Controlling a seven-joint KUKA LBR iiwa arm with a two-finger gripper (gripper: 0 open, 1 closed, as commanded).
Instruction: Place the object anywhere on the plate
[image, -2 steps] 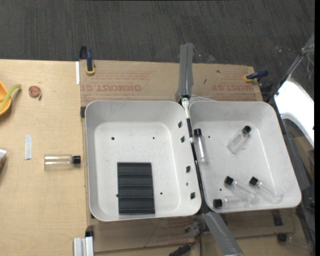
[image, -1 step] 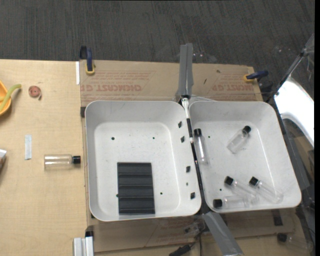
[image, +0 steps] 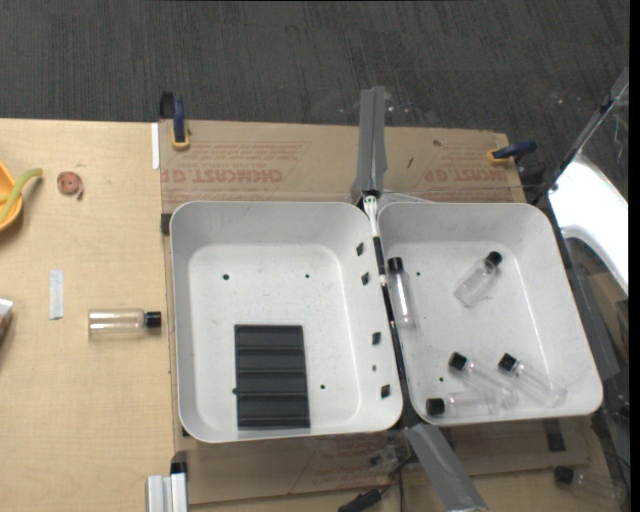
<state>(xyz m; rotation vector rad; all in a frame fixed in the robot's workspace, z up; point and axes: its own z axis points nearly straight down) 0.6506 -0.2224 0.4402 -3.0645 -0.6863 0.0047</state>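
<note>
Six vials (image: 476, 282), two bins (image: 190, 300), one plate (image: 270, 377).

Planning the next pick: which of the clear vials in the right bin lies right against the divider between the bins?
The vial along the right bin's left wall, black cap pointing away from the camera. The other four lie further right.

A light wooden desk (image: 80, 400) stood on dark grey carpeted floor (image: 300, 50). A brown cardboard sheet (image: 300, 165) lay over its right part, held at the far edge by two clamps. Lighting was even and soft.
</note>
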